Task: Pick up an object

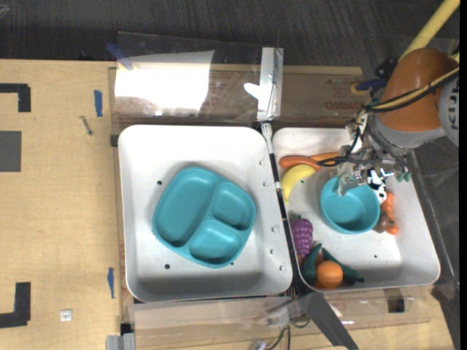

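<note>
My gripper (355, 173) hangs over the right bin (416, 261), just above the far rim of a teal bowl (352, 208). A yellow banana (293, 176) and an orange carrot (306, 161) lie to the bowl's left. Purple grapes (302, 232) sit below the banana. At the bin's near side, an orange fruit (330, 273) rests against a dark green vegetable (314, 259). A black-and-white toy (376, 181) and a small orange piece (388, 211) sit by the bowl's right rim, partly hidden by the wrist.
The left bin (139, 159) holds a teal divided plate (206, 215). A clear plastic sheet (190, 82) lies behind the bins. The grey arm with its orange band (416, 86) comes in from the upper right, trailing cables.
</note>
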Robot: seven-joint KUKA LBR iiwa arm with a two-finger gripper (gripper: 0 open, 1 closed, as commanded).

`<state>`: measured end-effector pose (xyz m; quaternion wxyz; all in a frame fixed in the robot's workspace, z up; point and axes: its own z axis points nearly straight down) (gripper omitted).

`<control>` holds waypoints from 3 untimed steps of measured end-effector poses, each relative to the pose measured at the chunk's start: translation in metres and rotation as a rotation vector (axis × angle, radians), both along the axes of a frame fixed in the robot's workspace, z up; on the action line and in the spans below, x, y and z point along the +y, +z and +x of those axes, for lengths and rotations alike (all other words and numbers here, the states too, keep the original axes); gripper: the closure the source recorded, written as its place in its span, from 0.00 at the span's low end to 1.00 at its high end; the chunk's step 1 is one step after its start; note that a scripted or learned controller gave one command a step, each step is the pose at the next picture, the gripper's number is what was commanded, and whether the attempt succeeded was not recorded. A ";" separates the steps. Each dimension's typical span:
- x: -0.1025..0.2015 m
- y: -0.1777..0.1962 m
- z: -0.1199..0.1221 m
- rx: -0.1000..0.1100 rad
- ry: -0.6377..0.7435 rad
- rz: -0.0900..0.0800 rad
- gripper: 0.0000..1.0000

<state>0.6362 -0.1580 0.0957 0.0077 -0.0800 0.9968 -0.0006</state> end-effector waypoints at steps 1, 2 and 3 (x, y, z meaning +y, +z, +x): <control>0.000 -0.006 -0.002 0.004 0.001 0.000 0.00; 0.026 -0.005 -0.043 0.005 -0.008 0.000 0.00; 0.022 -0.005 -0.106 0.003 0.032 -0.002 0.00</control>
